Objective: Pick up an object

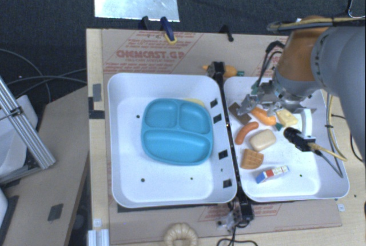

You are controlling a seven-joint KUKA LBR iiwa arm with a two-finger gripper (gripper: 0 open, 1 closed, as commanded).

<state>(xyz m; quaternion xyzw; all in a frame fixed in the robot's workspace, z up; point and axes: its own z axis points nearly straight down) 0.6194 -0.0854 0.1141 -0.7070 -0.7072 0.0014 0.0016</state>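
left bin (123, 142): one blue 3-compartment plate (177, 130), flat, roughly centre.
behind plate: pale yellow bit (196, 102) pokes out at the plate's far edge, mostly hidden, can't id.
right bin (326, 182): toy food bunched in the half nearest the divider.
cluster: orange carrot (264, 116); sausage (246, 133) just beside it on the divider side; beige bun (262, 140) touching the sausage; waffle (251, 158) just in front of the bun.
also: pale yellow piece (287, 119) on the carrot's other side; brown piece (237, 109) near the divider, shape unclear.
front of right bin: small white tube (271, 173) w/ blue + red ends, lying apart from the rest.
gripper (255, 103): low over the right bin's far part, just beside carrot + brown piece. open or closed: can't tell, too small + cluttered.
task obj: pick candidates all lie in the right bin; carrot is closest to the gripper.
arm (320, 62): grey w/ orange band, cut off at the right edge, covers the bin's far-right corner.
outside bins: orange item (230, 71) beyond the gap betw bins, partly hidden; blue clamp (167, 29) on the printed cardboard sheet (148, 53).
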